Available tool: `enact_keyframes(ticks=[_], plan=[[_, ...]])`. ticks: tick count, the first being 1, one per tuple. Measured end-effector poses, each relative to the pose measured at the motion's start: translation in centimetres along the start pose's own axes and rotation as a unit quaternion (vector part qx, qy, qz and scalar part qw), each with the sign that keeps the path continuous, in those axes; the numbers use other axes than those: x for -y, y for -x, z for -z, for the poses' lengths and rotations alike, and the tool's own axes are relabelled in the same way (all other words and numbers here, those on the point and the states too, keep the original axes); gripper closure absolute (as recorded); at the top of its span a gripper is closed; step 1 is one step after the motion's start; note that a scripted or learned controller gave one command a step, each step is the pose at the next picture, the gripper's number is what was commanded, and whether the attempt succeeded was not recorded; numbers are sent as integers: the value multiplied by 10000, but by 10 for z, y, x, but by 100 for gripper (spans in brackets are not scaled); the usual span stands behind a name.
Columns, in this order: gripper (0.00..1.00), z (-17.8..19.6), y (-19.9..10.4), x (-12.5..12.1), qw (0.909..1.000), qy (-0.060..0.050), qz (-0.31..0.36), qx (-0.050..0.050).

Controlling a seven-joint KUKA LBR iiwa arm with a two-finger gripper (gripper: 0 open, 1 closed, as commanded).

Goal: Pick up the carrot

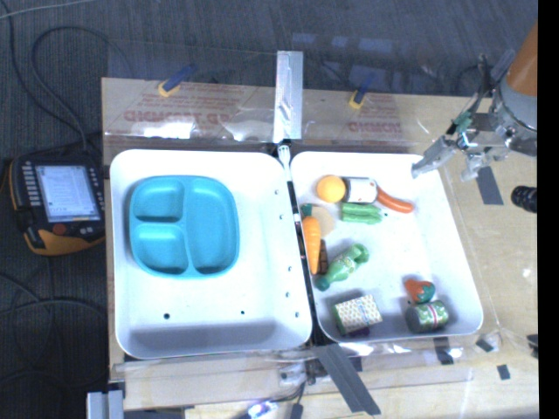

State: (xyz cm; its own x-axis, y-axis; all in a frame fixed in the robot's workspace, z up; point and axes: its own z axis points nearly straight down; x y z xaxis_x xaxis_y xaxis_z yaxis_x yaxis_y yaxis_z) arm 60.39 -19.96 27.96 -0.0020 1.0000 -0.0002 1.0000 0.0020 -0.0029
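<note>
The long orange toy carrot (311, 244) lies in the right shallow white bin (454, 251), pressed close along that bin's left wall. It is a slim tapered piece, bright orange over most of its length, running top to bottom in the camera view, with a short green tip at its upper end near the wall. Its lower end touches a dark brown piece and sits just beside the green plastic bottle-shaped toy (342, 266), which lies at a slant toward the bin's middle.

Above the carrot rest a round orange ball (329, 188), a white cylinder with a dark end (361, 188), a green bean-like toy (361, 213) and a small curved red-orange pepper (395, 202). Near the bin's lower edge sit a patterned woven block (357, 312), a red and green small toy (418, 290) and a dark green can lying on its side (428, 317).

The left shallow white bin (175, 321) holds a turquoise divided plate with 3 compartments (184, 225).

The grey 2-finger tool (450, 153) hangs above the desk (507, 260) at the upper right corner of the right bin, well apart from the carrot. Whether it is open or closed cannot be told from this view, and nothing is seen between its tips
</note>
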Motion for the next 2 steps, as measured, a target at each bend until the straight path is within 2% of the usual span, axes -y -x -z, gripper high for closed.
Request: enact_keyframes(ticks=[1, 2], plan=[[0, -65, -62, 37, 9971, -2, 763, -1], [0, -98, -122, 17, 9968, -5, 797, 0]])
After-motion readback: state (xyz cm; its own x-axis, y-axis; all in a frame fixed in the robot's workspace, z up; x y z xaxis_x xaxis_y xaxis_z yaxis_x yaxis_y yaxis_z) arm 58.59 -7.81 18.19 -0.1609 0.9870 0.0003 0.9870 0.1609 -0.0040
